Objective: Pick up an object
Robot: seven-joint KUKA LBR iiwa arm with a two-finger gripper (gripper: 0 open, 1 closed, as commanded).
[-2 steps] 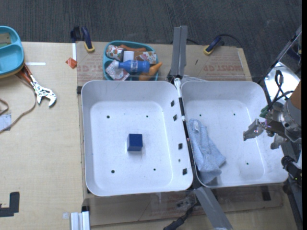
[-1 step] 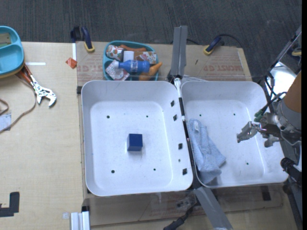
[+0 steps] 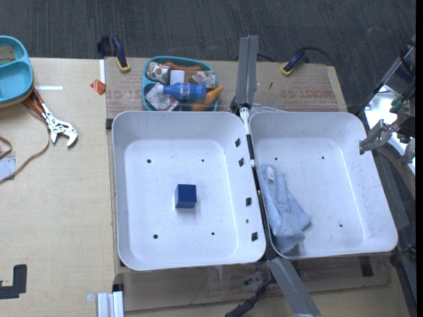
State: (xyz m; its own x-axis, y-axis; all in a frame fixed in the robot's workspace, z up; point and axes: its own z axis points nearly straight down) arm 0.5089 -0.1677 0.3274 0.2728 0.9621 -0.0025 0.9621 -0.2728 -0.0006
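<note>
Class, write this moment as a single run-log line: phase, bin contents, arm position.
phase: pre-grasp | left bin: blue cube | right bin: grey cloth | gripper: right edge, above right bin

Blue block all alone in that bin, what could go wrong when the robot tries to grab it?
The blue block is small, with smooth bin floor around it, so it could slide away if nudged. The grey cloth lies bunched against the right bin's left wall, so that would probably be an awkward grab.

Part of the arm (image 3: 396, 121) is seen at the right edge, held high, its metal parts blurred.
</note>
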